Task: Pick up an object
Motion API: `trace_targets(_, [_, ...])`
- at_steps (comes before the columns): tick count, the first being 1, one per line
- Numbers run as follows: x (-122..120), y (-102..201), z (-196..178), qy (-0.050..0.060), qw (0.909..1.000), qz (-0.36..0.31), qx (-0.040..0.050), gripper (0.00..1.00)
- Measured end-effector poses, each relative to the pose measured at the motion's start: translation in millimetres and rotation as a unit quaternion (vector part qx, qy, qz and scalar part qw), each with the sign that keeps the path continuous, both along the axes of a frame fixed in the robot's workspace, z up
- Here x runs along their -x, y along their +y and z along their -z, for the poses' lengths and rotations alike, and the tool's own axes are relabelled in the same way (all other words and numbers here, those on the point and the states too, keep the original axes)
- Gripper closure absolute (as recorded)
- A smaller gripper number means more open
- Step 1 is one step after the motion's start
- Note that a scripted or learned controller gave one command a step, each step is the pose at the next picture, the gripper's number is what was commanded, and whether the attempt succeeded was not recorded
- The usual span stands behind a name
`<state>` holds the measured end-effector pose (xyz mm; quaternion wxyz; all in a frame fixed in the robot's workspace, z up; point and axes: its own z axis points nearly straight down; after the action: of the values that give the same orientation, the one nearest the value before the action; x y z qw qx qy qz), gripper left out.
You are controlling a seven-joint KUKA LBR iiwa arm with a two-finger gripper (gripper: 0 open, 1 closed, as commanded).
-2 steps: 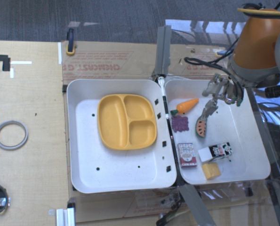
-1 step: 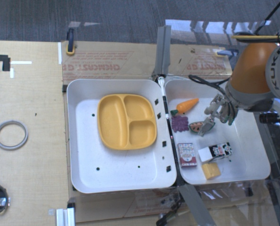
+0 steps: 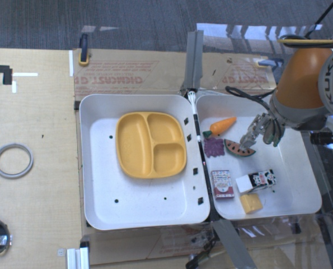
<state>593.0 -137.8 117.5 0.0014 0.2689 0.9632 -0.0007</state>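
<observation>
My claw (image 3: 254, 137) hangs over the right bin (image 3: 300, 206), just above the watermelon slice (image 3: 240, 148).

Under me is a pale wooden bench (image 3: 32, 206) with brown cardboard (image 3: 132, 74) laid behind the two white bins, and dark grey carpet (image 3: 99, 10) beyond that; a roll of tape (image 3: 12, 160) lies on the bench well left of the bins. The left bin (image 3: 99, 206) holds a yellow divided plate (image 3: 151, 144). My bin holds a carrot (image 3: 223, 125) near the back, a purple piece (image 3: 214, 147) beside the watermelon slice, and toward the front a red card box (image 3: 222, 184), a black-and-white carton (image 3: 257, 180) and a yellow block (image 3: 251, 203). My fingers (image 3: 249, 137) point down at a slant, a little apart, with nothing between them that I can see.
</observation>
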Motion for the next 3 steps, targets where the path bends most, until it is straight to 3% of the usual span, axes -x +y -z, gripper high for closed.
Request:
trace_targets(1, [-26,20,6,-0.008,0.9989,-0.045,0.0020,1.00])
trace_targets(2, [-38,-7,-73,-0.001,1.0000,-0.005,0.0000,1.00])
trace_targets(3, [-38,-6,-72,-0.001,1.0000,-0.006,-0.0002,0.00])
